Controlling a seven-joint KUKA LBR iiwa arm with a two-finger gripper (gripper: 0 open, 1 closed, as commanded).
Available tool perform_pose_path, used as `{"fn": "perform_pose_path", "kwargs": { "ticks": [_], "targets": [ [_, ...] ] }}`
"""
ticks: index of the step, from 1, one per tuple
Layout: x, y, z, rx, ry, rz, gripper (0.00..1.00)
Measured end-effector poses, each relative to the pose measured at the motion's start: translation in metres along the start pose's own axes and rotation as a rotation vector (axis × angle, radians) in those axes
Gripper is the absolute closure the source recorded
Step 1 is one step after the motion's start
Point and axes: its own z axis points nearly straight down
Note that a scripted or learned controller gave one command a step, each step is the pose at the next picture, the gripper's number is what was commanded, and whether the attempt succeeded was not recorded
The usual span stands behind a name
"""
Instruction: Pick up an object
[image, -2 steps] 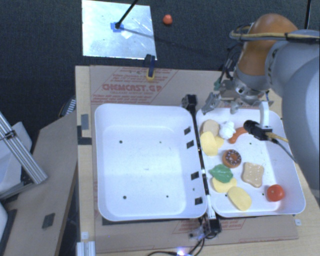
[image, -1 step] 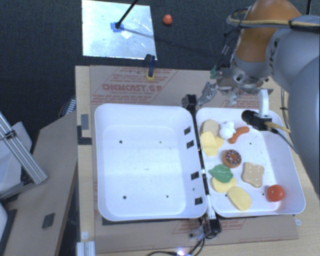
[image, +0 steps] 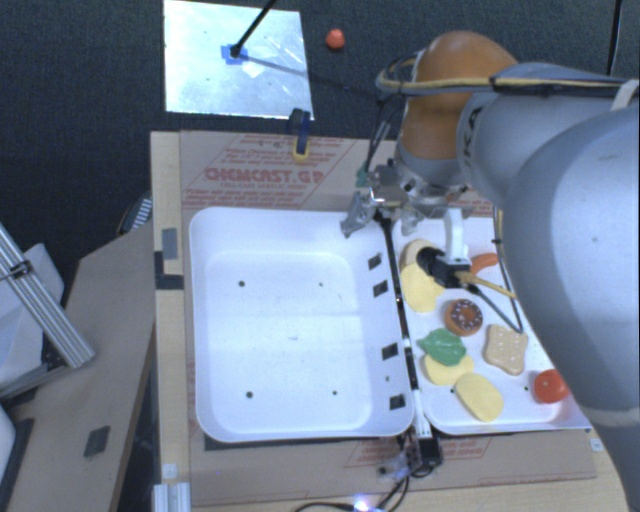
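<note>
Gripper (image: 365, 208), mine: can't tell open or closed; at left bin's (image: 197, 300) 1 o'clock corner; my arm (image: 560, 180) hides right bin's (image: 512, 415) 3 o'clock edge.

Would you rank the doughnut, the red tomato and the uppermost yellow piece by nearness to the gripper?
1. Uppermost yellow piece, right bin's far end, just below the gripper.
2. Doughnut, mid-bin.
3. Red tomato, near right corner.

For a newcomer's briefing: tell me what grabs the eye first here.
The huge grey arm with its orange band looms at the upper right, its gripper near the divider's far end. Below it, the right bin holds bright toy food: a chocolate donut, toast, a red tomato.
</note>
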Motion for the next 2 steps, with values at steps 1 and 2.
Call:
{"fn": "perform_pose_path", "kwargs": {
  "ticks": [1, 2],
  "targets": [
    [0.065, 0.0, -0.001, -0.001, 0.0, 0.0, 0.0],
    [0.114, 0.002, 0.097, -0.004, 0.002, 0.0, 0.0]
  ]
}}
